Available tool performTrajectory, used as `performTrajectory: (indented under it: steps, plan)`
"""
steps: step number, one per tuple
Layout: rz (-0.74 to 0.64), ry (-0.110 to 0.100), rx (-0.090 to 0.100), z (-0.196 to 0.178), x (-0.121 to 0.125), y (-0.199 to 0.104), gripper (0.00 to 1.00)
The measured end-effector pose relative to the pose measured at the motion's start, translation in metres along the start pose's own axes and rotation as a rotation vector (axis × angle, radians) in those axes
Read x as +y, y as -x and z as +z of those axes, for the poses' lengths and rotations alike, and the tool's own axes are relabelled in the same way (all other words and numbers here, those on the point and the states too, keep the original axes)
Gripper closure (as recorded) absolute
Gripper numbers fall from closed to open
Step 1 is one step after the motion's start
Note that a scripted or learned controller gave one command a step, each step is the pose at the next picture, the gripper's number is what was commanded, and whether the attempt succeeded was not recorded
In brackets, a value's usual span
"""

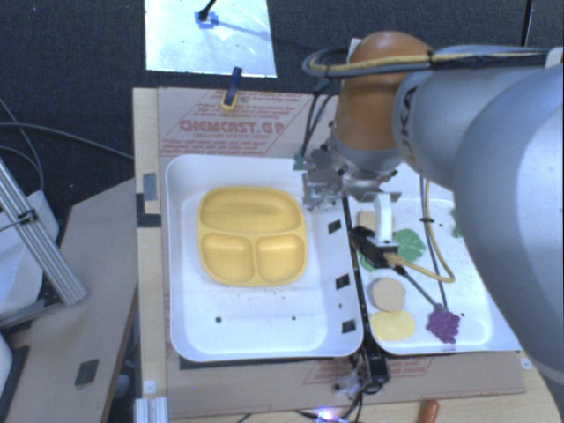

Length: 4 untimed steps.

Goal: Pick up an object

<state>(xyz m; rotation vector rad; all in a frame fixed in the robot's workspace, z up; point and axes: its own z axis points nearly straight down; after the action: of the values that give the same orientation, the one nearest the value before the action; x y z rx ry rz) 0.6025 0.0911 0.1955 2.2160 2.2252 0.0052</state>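
Observation:
A yellow divided plate [251, 234] lies in the left white bin [264, 337]. In the right bin [480, 324] I see a green leafy piece [411, 243], a tan round disc [387, 294], a pale yellow disc [394, 326] and a purple grape cluster [443, 325]. My gripper [319, 189] hangs below the orange wrist band, over the wall between the two bins, just past the plate's upper right corner. Nothing shows held in it.
The big grey arm [493, 139] covers the upper right of the right bin. A cardboard sheet [233, 126] lies behind the bins with a blue and yellow tool [232, 89] on it. Small black marks dot the left bin's floor.

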Motion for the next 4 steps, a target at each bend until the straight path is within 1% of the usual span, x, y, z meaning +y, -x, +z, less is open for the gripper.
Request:
performTrajectory:
  steps: [1, 2, 3, 4]
  plan:
    - [-0.006, 0.002, 0.002, -0.078, -0.050, -0.056, 1.00]
    - [-0.003, -0.014, -0.003, 0.068, -0.035, -0.084, 1.00]
    - [0.005, 0.000, 0.000, -0.012, -0.059, -0.058, 1.00]
    - [0.000, -0.003, -0.002, 0.096, 0.006, -0.069, 1.00]
